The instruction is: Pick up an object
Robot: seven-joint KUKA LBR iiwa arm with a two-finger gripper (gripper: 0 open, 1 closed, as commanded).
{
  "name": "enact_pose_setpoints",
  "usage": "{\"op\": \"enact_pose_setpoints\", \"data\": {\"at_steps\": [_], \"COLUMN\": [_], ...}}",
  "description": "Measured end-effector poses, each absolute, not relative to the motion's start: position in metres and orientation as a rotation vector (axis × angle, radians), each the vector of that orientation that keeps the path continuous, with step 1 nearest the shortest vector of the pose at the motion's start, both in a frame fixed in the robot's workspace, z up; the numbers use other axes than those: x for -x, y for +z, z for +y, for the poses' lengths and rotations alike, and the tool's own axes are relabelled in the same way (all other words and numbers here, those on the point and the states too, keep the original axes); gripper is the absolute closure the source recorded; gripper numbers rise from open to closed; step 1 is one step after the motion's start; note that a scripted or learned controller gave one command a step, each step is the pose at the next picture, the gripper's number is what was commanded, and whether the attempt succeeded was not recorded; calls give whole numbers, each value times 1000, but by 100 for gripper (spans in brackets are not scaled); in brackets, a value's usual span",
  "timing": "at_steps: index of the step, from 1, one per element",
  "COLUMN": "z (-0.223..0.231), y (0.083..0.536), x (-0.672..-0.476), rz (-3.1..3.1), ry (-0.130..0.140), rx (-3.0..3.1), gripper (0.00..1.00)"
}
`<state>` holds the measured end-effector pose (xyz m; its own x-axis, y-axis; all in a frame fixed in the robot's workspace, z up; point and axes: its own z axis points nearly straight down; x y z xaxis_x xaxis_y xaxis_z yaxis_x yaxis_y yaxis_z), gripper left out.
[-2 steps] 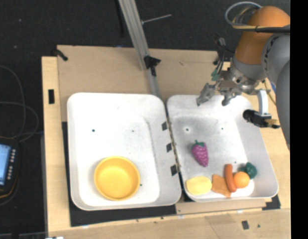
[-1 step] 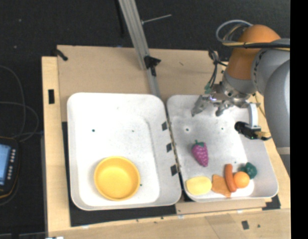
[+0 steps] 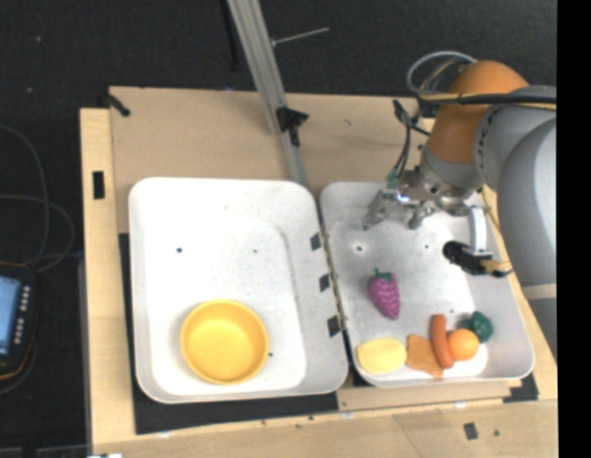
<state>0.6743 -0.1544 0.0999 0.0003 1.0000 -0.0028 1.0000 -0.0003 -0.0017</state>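
Observation:
My gripper (image 3: 395, 218) hangs over the far end of the right bin (image 3: 348, 208), its two fingers spread open with bare bin floor between them. A purple berry-like toy (image 3: 384, 294) lies a little nearer the front, apart from the gripper. Along the front edge of the right bin lie a pale yellow piece (image 3: 381, 355), an orange wedge (image 3: 424, 358), a carrot (image 3: 439, 338), an orange ball (image 3: 463, 343) and a small dark green thing (image 3: 480, 325). These sit packed close together.
A yellow bowl (image 3: 224, 341) sits in the front part of the left bin (image 3: 219, 218). A slanted metal pole (image 3: 266, 74) rises behind the bins, near the divide between them. The arm's orange band (image 3: 462, 113) is above the right bin's back corner.

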Motion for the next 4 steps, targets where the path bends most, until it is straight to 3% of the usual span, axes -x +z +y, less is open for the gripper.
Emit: {"op": "enact_pose_setpoints", "data": {"at_steps": [1,3,4], "z": [-155,-167,-117], "y": [114,218,231], "x": [-676,-682,-675], "rz": [2217,2219,2227], "ry": [0,6,4], "rx": [-2216,-2215,-2214], "gripper": [100,100,100]}}
